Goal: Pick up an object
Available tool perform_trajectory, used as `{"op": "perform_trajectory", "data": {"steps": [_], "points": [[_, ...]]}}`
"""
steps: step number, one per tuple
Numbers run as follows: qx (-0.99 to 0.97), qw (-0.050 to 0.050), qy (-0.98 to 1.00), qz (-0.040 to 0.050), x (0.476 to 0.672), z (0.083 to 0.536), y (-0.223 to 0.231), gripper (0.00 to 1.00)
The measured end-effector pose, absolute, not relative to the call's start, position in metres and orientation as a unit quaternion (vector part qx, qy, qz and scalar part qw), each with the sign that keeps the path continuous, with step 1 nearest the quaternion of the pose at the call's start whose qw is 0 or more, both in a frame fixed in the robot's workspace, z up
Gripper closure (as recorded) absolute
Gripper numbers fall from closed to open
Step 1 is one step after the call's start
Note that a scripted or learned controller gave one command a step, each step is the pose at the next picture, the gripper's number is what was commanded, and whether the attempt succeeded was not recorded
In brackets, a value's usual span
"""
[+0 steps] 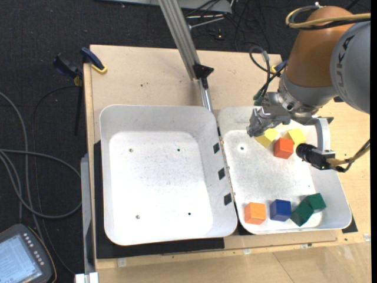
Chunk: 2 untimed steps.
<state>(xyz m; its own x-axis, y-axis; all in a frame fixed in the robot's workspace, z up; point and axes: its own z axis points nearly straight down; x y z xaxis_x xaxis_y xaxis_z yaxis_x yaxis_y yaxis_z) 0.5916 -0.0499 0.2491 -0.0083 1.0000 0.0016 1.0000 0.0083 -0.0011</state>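
Tool (257, 127) over right bin (250, 175), grip state unclear, two yellow blocks (270, 137), two orange, one blue, two green

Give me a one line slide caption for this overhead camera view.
Grey KUKA arm's tool hovers by yellow and red-orange blocks in the right white bin; orange, blue and green blocks line its near edge.

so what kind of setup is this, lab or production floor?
Looks like a robotics lab bench, probably a grasping testbed: two white bins on a plywood bench, toy blocks like the blue one, loose cables on the floor.
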Motion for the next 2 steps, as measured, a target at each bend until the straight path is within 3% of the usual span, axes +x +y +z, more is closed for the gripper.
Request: {"op": "perform_trajectory", "data": {"steps": [1,2], "points": [[-0.704,0.000,-0.710,-0.0008,0.598,0.250,0.007,1.00],[-0.704,0.000,-0.710,-0.0011,0.591,0.256,0.059,1.00]]}}
